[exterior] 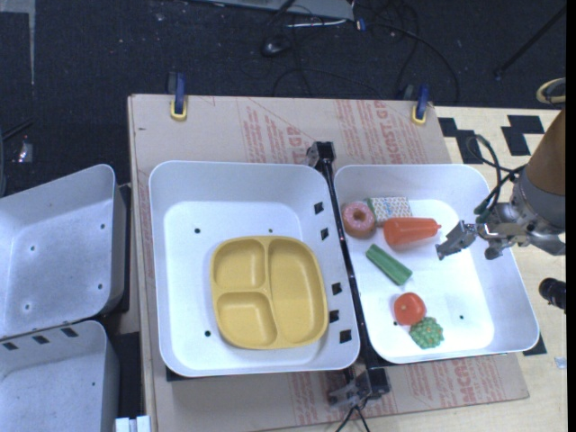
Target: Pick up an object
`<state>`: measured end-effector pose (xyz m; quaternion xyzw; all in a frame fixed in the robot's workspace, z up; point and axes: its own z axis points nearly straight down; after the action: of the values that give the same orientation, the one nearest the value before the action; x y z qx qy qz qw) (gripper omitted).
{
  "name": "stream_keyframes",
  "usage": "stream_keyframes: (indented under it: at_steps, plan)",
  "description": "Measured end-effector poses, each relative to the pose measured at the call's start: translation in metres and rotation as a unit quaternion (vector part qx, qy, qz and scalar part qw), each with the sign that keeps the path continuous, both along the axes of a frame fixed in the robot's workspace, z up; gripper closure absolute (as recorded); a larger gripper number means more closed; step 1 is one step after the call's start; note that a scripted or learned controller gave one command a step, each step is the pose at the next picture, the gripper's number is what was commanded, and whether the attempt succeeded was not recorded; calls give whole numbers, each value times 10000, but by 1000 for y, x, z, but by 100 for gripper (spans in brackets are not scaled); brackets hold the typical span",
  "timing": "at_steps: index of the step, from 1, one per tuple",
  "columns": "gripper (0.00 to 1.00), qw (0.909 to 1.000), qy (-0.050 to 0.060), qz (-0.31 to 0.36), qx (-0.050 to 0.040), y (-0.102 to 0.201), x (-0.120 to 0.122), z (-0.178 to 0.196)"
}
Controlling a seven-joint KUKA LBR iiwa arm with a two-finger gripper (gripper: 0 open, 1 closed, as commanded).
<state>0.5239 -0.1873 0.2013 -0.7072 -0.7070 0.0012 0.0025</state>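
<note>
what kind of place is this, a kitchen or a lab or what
Most likely a robotics lab, not a kitchen. A robot arm reaches over two white bins clamped on a board, the food is toy pieces such as a donut and a tomato, and loose cables lie on the dark floor.

Bright even overhead light, soft shadows, mild glare, slightly grainy.

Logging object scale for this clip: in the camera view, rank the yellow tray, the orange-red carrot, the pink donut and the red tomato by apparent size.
1. yellow tray, by far the largest.
2. orange-red carrot.
3. pink donut and red tomato: they look about alike, so I will not rank one over the other.
</note>
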Motion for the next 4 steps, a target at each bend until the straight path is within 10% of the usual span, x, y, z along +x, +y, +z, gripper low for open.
stream_keyframes:
  at_steps: [2, 3, 4]
  plan:
    - [0, 10000, 5, -6, 0, -7, -1, -109]
    - [100, 10000, -29, -7, -11, -7, 1, -95]
    - [100, 10000, -47, -8, -20, -13, 0, -51]
